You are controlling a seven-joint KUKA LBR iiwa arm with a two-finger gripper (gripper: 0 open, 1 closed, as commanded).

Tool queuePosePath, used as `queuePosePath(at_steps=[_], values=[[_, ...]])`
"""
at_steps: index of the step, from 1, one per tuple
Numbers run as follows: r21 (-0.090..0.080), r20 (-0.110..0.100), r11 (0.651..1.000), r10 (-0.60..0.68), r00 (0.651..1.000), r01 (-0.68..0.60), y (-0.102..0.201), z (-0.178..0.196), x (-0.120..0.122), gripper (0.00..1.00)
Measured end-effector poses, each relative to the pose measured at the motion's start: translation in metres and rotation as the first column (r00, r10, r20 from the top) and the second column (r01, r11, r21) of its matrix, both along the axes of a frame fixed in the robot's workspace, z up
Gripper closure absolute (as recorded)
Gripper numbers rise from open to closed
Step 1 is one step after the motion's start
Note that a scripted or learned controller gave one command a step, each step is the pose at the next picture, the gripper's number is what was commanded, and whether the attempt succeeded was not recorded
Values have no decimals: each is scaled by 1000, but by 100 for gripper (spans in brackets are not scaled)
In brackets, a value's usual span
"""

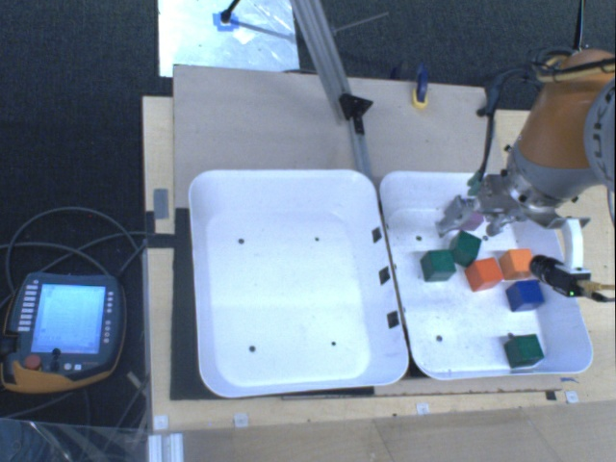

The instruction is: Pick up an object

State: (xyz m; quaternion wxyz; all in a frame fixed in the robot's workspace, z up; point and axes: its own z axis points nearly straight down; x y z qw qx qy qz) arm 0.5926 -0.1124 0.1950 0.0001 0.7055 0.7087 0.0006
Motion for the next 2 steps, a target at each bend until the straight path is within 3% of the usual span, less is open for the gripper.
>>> queuePosePath(at_steps=[1, 2], values=[[0, 0, 1000, -1, 1000, 1, 0, 0, 0, 0], [0, -6, 1000, -2, 1000, 2, -1, -62, -4, 0]])
